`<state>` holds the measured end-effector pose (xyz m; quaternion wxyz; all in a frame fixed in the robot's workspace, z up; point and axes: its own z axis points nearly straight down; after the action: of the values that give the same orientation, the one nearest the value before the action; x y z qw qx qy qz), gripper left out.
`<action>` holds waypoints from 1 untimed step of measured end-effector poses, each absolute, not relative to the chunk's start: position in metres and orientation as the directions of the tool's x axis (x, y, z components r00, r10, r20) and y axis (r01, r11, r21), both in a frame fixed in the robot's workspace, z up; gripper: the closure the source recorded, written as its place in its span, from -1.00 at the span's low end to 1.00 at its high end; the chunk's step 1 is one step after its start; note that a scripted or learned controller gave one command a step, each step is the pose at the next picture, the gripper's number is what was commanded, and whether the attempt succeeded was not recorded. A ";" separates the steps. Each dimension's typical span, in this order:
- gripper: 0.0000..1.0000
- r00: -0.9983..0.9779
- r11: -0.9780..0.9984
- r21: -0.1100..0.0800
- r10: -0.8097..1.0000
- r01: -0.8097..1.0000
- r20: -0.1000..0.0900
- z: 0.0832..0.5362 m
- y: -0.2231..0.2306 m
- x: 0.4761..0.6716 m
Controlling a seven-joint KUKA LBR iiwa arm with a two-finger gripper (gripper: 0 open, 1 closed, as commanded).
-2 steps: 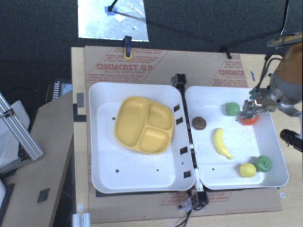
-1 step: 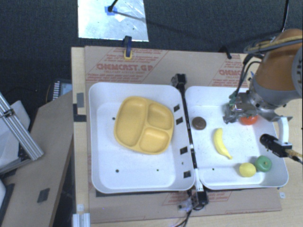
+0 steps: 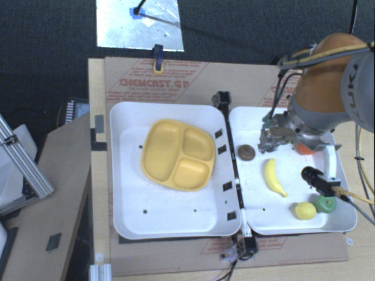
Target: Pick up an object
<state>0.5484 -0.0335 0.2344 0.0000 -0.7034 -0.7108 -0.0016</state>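
The right bin (image 3: 258,209) holds a yellow banana (image 3: 274,177) near its middle and a round brown disc (image 3: 246,152) by its left wall. A yellow lemon (image 3: 304,211) and a small green object (image 3: 326,204) lie at its front right. An orange-red object (image 3: 303,148) peeks out from under the wrist. My gripper (image 3: 268,140) hangs low over the back of the right bin. It is just right of the brown disc and above the banana's upper end, with nothing visibly held.
The left bin (image 3: 126,174) carries a yellow divided plate (image 3: 177,154) at its centre. A black divider with clips (image 3: 228,157) runs between the bins. The arm's bulky grey and orange body (image 3: 331,81) covers the right bin's back right corner.
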 end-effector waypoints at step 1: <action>1.00 -0.010 0.010 0.000 1.000 1.000 0.002 0.222 0.020 0.538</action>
<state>0.5378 0.0203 0.2216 0.0006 -0.7035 -0.7107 -0.0009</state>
